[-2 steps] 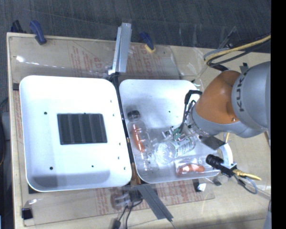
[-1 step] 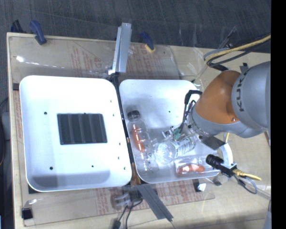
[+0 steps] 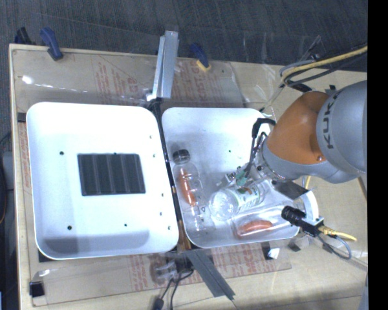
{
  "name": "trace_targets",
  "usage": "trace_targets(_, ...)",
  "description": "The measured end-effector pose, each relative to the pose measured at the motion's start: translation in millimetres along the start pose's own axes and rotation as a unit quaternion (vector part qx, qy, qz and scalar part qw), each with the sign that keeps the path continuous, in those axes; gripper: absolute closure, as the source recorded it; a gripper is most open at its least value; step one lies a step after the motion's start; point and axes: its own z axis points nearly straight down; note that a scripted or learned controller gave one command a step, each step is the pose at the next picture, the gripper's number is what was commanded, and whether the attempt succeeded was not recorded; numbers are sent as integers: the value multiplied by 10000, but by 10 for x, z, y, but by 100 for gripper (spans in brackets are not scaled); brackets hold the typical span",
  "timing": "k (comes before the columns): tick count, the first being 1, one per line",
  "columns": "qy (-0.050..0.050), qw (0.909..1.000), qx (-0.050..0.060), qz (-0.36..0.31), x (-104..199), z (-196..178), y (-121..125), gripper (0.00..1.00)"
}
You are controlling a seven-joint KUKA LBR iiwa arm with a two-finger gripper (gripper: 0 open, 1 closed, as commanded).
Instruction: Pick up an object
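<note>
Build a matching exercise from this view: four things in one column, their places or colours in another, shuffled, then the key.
Things:
1. dark grate
2. clear bottle
3. blue clamp
4. orange band

Descriptions:
A. on the arm, above the wrist
B. lying in the right bin
C. at the bench's far left corner
D. on the left bin's floor

Pairs: 1-D, 2-B, 3-C, 4-A
</note>
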Motion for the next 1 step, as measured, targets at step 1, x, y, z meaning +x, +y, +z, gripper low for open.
trace_targets(1,-68,9945,49,1047,369,265,46,100)
